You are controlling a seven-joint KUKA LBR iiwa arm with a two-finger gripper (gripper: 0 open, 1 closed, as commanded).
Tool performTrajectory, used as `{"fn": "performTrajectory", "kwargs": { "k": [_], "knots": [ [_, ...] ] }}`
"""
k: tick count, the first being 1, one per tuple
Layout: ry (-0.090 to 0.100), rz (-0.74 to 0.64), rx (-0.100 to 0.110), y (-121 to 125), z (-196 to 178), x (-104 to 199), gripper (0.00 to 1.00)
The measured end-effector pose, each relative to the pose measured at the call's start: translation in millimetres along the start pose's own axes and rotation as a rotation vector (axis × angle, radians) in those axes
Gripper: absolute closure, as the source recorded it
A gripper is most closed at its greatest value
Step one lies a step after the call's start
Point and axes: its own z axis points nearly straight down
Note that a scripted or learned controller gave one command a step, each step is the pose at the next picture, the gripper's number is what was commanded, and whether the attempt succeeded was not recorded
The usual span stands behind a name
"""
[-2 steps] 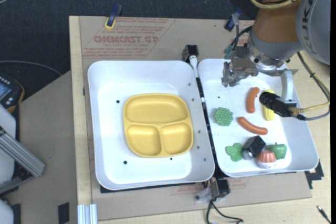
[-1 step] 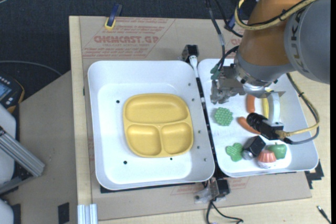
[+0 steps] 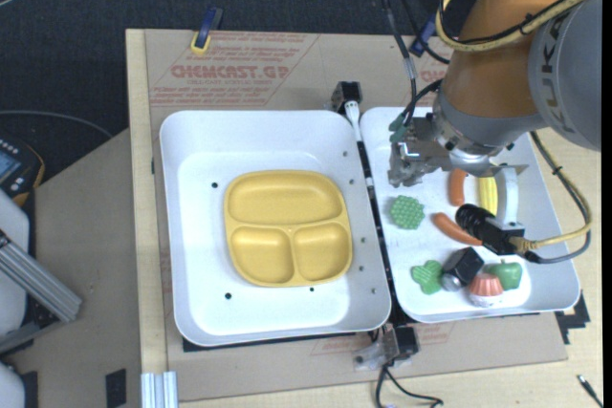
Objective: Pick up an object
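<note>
My gripper (image 3: 406, 169) hangs over the upper left of the right bin (image 3: 550, 277), under the orange wrist band. Just below it lies a round green bumpy toy (image 3: 407, 212), a small gap apart. Further right lie a reddish sausage (image 3: 457, 185), a yellow corn piece (image 3: 487, 194) and an orange carrot-like piece (image 3: 449, 226). Near the bin's front sit a green leafy toy (image 3: 427, 276), a black block (image 3: 466, 265) and a red and green toy (image 3: 495, 283). I see nothing held between the fingers.
The left bin (image 3: 191, 205) holds a yellow divided tray (image 3: 287, 226). A black clip (image 3: 346, 96) sits at the bins' far joint. A black cable (image 3: 535, 248) loops over the right bin's right side. Cardboard lies beneath both bins.
</note>
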Motion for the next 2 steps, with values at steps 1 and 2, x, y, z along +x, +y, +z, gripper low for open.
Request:
{"fn": "performTrajectory", "kwargs": {
  "k": [1, 2],
  "knots": [
    [0.001, 0.001, 0.004, -8, -2, 2, 1.00],
    [0.000, 0.001, 0.007, -5, 18, -2, 1.00]
  ]
}}
